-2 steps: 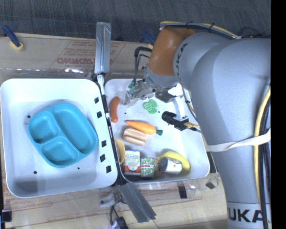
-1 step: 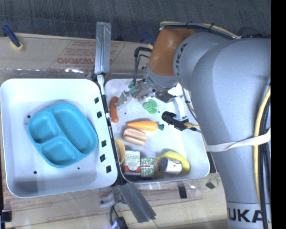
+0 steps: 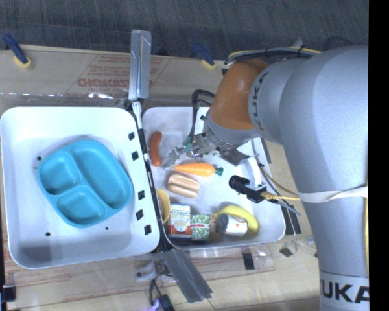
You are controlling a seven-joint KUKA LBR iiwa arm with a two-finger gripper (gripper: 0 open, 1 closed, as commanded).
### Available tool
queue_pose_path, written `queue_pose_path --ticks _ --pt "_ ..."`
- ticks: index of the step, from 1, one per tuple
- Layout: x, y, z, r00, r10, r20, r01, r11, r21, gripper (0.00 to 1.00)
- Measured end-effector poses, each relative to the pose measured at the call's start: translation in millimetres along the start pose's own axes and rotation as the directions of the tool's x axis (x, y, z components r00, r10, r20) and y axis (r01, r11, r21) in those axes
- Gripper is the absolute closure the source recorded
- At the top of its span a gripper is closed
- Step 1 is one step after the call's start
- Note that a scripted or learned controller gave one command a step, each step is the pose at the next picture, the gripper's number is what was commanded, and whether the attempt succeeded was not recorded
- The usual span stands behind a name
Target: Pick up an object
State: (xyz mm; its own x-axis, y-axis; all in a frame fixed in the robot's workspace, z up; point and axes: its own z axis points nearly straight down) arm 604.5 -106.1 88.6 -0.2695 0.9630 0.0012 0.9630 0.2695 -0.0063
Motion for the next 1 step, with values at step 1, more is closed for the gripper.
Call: queue_pose_path --ticks 1 --pt "-19.3 -46.1 -1.0 0.996 0.091 0.0 -0.091 0.996 -0.003 0.0"
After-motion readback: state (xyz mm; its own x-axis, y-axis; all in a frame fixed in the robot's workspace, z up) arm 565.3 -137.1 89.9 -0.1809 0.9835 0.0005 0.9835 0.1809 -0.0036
